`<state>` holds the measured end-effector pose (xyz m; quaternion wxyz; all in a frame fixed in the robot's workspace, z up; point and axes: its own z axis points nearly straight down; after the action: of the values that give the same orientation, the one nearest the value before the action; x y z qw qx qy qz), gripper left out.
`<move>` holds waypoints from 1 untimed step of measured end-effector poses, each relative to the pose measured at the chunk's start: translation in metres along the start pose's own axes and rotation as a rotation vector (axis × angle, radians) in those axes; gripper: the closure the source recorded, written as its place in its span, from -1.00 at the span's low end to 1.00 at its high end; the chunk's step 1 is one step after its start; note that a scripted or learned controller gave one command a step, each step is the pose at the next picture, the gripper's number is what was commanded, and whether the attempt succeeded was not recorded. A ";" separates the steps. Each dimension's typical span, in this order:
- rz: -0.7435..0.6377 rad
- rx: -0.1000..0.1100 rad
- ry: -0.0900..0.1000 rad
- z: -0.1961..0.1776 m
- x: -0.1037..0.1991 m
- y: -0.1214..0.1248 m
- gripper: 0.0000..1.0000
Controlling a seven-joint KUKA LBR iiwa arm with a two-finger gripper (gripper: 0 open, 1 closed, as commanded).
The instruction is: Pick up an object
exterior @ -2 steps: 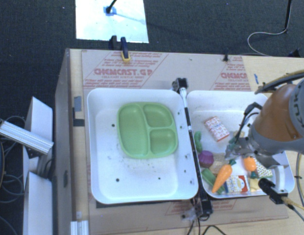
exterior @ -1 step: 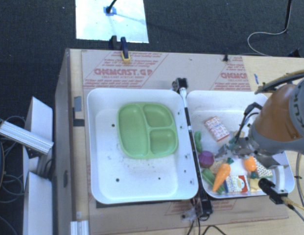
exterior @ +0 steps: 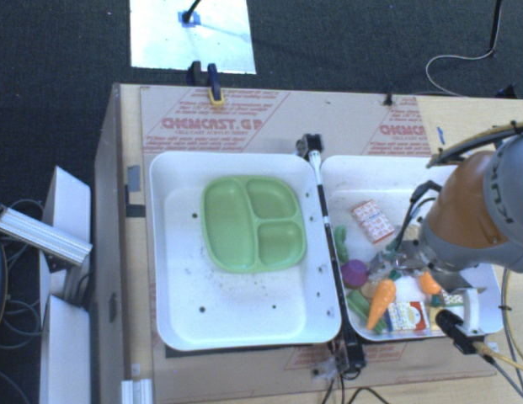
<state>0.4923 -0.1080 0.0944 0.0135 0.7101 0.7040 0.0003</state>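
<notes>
The right bin (exterior: 387, 171) holds several small things. A pink-and-white checked packet (exterior: 372, 221) lies near its middle, with a green piece (exterior: 341, 241) against the left wall. A purple round toy (exterior: 354, 272) and an orange carrot (exterior: 379, 302) lie toward the front. A white-and-red small box (exterior: 406, 316) sits at the front edge, and a small orange piece (exterior: 429, 284) is beside the wrist. My gripper (exterior: 393, 264) is low in this bin, just above the carrot and right of the purple toy. Nothing is seen held in it.
The left bin (exterior: 181, 310) holds a green divided plate (exterior: 253, 224). A black divider rail (exterior: 327, 225) runs between the two bins. The arm's orange band (exterior: 467, 204) and grey body cover the right bin's right side. A cardboard sheet (exterior: 244, 120) lies under the bins.
</notes>
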 end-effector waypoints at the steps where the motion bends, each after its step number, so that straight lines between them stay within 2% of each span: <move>1: -0.005 -0.001 0.009 -0.008 0.005 0.002 1.00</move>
<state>0.4937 -0.1031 0.1021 0.0106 0.7084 0.7057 0.0036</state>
